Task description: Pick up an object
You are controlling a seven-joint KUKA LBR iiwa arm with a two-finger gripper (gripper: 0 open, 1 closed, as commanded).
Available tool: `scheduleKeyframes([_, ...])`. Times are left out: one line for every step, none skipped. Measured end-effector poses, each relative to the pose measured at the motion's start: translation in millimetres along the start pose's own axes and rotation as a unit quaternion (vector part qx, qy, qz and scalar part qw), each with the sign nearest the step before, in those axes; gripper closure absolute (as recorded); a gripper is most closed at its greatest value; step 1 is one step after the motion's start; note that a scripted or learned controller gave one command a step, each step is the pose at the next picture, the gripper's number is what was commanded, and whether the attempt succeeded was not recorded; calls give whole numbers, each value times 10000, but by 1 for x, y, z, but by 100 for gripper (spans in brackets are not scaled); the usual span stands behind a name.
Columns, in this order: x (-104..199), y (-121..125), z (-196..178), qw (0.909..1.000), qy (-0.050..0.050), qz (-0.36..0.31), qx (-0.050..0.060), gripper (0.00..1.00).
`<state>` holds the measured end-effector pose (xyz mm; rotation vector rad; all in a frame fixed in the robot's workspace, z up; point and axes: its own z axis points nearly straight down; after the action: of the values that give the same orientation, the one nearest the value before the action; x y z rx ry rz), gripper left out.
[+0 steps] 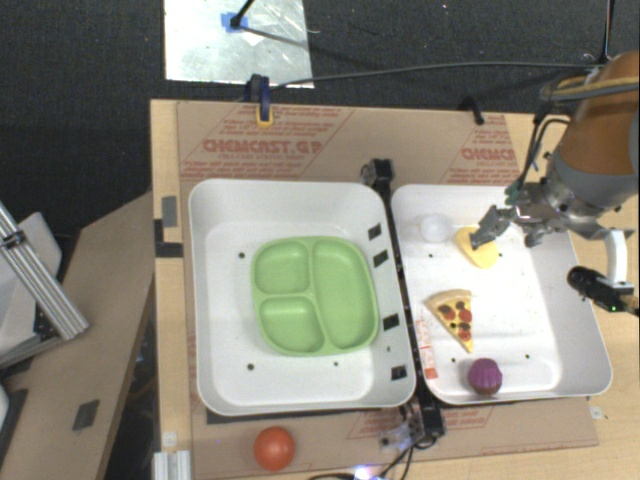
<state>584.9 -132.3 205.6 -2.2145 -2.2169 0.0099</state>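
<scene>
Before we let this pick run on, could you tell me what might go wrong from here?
1. The claw sits over the edge of the yellow piece, so an off-centre grip may slip.
2. The clear round item lies close beside it and could get knocked.
3. The pizza slice lies flat, hard to pinch.

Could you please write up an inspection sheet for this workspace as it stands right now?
Surface: bench covered in brown printed board, bearing the left bin and right bin side by side.
Job's things: in the right bin, a yellow piece, a pizza slice toy, a purple ball and a pale round thing.
Clutter: green divided tray in the left bin; orange ball on the bench in front of it.
Grippers: gripper low over the yellow piece; grip cannot be told.
Cables: dark cable running behind the bench.
Surroundings: shiny sheet on dark floor; metal rail at left.
</scene>
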Motion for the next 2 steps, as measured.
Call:
scheduleKeyframes([0,3,-6,10000,-8,-11,-55,0])
scheduleKeyframes([9,1,53,10000,-2,-8,-37,0])
